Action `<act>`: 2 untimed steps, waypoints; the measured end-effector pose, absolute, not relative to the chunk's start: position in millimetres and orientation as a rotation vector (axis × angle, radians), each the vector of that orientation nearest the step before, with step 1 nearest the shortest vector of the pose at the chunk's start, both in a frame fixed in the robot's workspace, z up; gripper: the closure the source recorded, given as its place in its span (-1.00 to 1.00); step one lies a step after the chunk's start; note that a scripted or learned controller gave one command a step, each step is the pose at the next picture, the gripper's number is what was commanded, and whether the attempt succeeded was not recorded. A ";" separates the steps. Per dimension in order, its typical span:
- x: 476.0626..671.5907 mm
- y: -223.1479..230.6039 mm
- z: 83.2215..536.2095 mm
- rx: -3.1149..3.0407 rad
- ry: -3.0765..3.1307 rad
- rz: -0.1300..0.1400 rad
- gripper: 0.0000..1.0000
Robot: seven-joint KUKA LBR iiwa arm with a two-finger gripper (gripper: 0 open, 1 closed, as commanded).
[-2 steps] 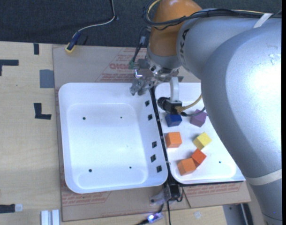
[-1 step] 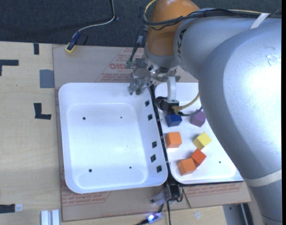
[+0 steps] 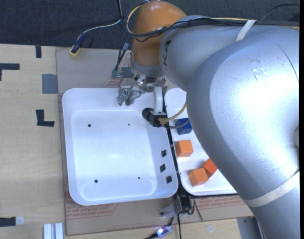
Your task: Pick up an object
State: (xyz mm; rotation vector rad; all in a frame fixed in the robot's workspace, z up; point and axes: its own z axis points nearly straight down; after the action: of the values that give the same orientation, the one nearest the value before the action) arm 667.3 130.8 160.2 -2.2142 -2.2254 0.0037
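While the grey arm (image 3: 241,108) fills the right half of the camera view, its gripper (image 3: 126,99) hangs over the rear edge of the left bin (image 3: 77,133), at about twelve o'clock on that bin's rim. The metal fingers (image 3: 123,98) point down and to the left; nothing sits between them, and whether they are apart or together I cannot tell, since they blur into one dark grey cluster. The things to pick lie in the right bin (image 3: 174,97), at about four o'clock from the gripper and well apart from it: a blue block (image 3: 184,127), an orange cube (image 3: 184,148), and two more orange blocks (image 3: 203,173) touching each other near the front. All look matte with flat faces. The right bin is mostly hidden under the arm. The left bin is smooth, glossy white with rounded corners and four small dark dots on its floor.
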 end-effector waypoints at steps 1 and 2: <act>667.7 168.8 161.4 -2.215 -2.226 0.000 1.00; 617.5 212.4 219.1 -2.212 -2.228 -0.004 1.00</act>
State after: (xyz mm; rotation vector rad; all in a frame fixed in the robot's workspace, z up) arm 617.5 212.4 219.1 -2.2122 -2.2279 -0.0043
